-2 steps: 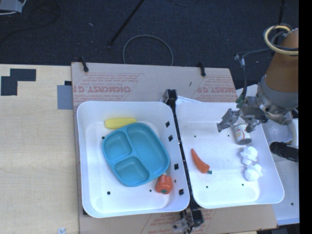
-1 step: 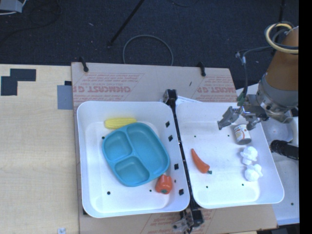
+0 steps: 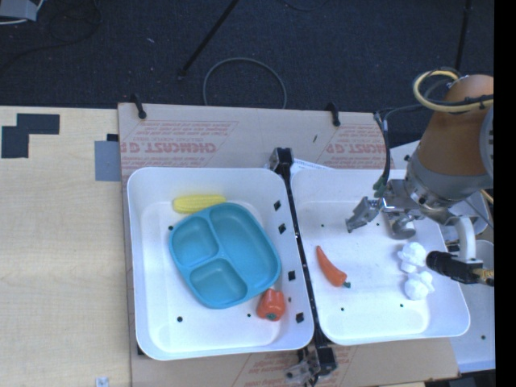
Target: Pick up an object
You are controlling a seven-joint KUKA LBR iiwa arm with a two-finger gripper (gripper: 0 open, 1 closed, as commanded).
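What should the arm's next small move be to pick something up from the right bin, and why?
Probably shift the gripper toward the near edge and a little left, over the orange carrot, then descend. The carrot lies alone on the right bin floor, nothing touching it, and it is the nearest object to the gripper, which hangs above bare floor.

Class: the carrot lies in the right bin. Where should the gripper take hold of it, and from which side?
Grip the carrot across its thick middle, coming straight down from above. It lies flat and alone on the right bin floor, slanting from upper left to lower right, so the fingers should probably close across that line. The gripper hovers just up and right.
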